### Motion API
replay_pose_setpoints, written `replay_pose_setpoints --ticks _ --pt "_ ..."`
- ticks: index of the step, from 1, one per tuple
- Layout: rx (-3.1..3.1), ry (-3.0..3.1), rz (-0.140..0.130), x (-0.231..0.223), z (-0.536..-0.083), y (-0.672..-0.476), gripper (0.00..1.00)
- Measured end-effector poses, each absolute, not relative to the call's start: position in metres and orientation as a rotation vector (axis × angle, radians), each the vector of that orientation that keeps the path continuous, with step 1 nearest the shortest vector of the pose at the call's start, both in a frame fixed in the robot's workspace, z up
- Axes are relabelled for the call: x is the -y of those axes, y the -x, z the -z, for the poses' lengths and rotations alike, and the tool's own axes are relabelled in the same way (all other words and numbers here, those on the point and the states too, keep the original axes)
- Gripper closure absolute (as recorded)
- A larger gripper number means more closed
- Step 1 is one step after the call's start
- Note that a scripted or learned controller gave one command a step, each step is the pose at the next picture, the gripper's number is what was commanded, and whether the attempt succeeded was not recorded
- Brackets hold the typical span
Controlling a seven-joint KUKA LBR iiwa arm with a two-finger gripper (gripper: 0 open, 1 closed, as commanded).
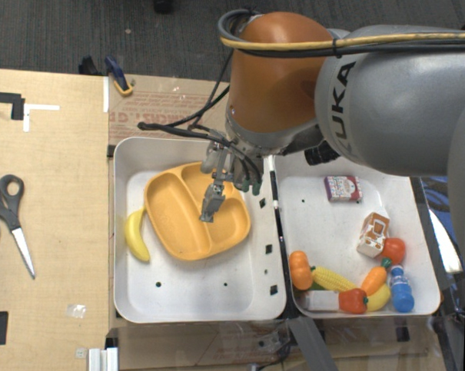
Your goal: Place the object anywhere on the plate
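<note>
A yellow divided plate (186, 217) lies in the left bin (212, 295), tilted toward the back right. My gripper (211, 204) hangs over the plate's centre ridge, beneath the orange wrist band. I see nothing held at its tip. A banana (136, 235) rests on the bin floor against the plate's left rim, outside the plate. The arm hides the plate's back right edge.
The right bin (308, 215) holds a pink box (342, 188), a white carton (373, 233), a tomato (393, 249), an orange (299, 270), corn (332, 280) and a blue bottle (401, 292). Scissors (12, 217) lie on the wooden bench at left.
</note>
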State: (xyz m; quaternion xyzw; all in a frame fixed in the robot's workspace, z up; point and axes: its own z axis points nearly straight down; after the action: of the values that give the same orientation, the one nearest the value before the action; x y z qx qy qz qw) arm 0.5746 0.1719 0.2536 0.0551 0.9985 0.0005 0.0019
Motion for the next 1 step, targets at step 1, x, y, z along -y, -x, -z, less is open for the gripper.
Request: replay_pose_setpoints --ticks 1 --pt "-3.131 -0.178 -0.003 -0.1712 -0.2627 -0.5757 1.00"
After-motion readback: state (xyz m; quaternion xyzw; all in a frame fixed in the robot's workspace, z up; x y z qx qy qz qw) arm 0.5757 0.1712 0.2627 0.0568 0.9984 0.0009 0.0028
